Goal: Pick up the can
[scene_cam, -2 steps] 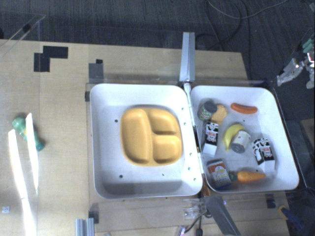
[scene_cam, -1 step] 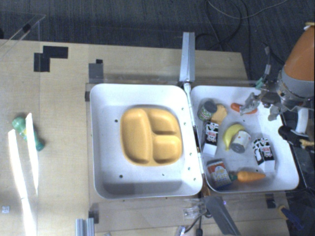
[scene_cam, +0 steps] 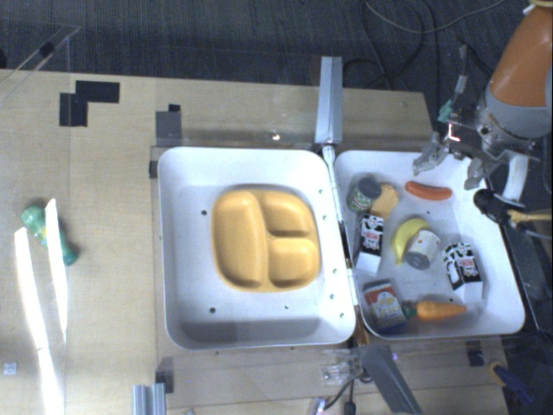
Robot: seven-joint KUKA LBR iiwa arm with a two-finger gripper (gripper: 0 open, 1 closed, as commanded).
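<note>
Wooden bench [scene_cam: 104, 232], arm [scene_cam: 518, 67] over right bin's [scene_cam: 505, 305] far corner, claw [scene_cam: 449, 158] above hot dog [scene_cam: 429, 191]

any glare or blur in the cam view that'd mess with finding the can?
Camera view: soft overall, labels unreadable; the can sits dim in the right bin; bright sunlight streaks blow out the bench's left edge; a small glint on the left bin rim; hand slightly blurred.

yellow tray [scene_cam: 263, 237], white bins [scene_cam: 177, 232], cow-patterned cartons [scene_cam: 371, 233], orange carrot [scene_cam: 439, 311]
</note>
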